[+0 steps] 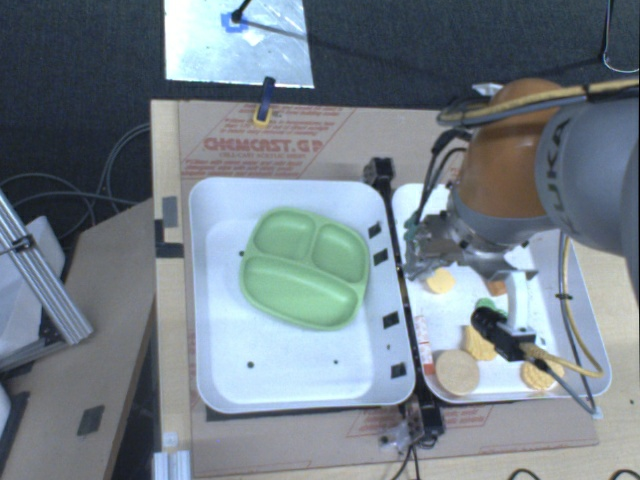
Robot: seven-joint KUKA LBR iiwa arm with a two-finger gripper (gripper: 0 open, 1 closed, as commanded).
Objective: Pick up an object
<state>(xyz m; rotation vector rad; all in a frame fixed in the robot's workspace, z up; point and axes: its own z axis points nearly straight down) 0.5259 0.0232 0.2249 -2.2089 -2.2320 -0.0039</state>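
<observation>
Pincer [428,258] above right bin [590,340]

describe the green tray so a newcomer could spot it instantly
Start at the left shallow white bin of the two on the bench. Lying inside it, toward the upper middle, is the pale green plastic divided plate, rounded, with three compartments: two small ones above and one long one below. It is far larger than the small yellow and tan food pieces in the right white bin.

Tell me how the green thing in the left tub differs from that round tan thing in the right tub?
The green divided plate is large, split into three compartments, and lies alone in the left bin. The round tan disc is much smaller, plain and flat-topped, and sits in the right bin among other small yellowish pieces. Both lie flat on a white bin floor, untouched by the arm.
</observation>
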